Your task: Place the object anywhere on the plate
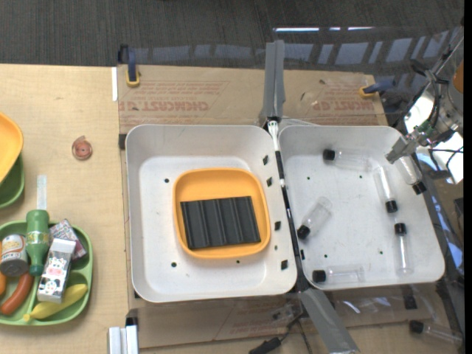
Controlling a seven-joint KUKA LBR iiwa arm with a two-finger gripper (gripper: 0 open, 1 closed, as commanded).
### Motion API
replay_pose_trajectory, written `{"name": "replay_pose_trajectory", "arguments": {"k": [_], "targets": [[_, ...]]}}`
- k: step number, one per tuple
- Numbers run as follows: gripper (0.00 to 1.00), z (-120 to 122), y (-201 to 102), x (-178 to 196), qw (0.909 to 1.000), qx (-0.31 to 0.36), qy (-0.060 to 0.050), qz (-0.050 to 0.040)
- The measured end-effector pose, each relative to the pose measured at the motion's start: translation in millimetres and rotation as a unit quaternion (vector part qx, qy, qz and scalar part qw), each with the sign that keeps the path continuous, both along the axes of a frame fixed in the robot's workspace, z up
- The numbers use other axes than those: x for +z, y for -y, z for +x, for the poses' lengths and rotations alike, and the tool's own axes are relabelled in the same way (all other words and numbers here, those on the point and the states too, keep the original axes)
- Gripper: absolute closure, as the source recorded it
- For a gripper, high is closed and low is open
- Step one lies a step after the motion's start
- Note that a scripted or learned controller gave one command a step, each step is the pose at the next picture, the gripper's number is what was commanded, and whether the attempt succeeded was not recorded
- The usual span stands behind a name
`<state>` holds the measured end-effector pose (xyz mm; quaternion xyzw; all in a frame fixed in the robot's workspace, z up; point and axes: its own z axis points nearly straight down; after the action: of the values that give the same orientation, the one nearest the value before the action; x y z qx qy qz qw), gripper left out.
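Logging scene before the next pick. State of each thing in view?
gripper: at the right bin's upper right edge, holding nothing visible
orange plate: flat in the left bin, carrying a dark ridged block
clear vials: several lying on their sides, scattered in the right bin

- pincer (402, 150) showing as a small grey tapered piece with a pale metallic sheen, fingers too small to be telling apart
- body behind the pincer reading as light grey and white, with bright glare washing over it
- thin dark cables or rods running along the wrist section
- a sliver of orange band peeking in at the upper right edge
- arm housing looking grey, mostly cropped by the frame edge
- no markings or screws resolving clearly at this size
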<state>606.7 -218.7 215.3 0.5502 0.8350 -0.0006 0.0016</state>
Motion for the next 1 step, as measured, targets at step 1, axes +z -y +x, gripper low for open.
{"name": "replay_pose_trajectory", "arguments": {"k": [1], "targets": [[1.0, 41.0, 0.9, 15.8, 0.9909, 0.134, 0.001, -0.0004]]}}
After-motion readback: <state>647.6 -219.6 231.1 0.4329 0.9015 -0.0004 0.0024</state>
